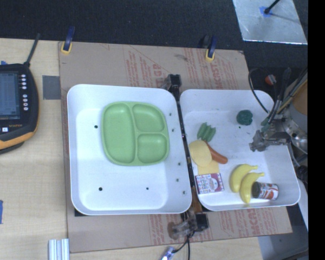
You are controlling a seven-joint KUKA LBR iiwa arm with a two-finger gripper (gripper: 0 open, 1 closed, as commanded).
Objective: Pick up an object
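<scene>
Metal two-finger gripper [258,143] hovers low over the right shallow white bin [227,104]; finger state cannot be determined. Nearest items: round dark green object [245,117] beyond it, 2 yellow plastic bananas [241,179] nearer the camera.

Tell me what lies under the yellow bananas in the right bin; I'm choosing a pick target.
The yellow plastic bananas lean over a lying red-labelled can, hiding its left end. Beneath them is the white right bin; anything else underneath is covered.
</scene>
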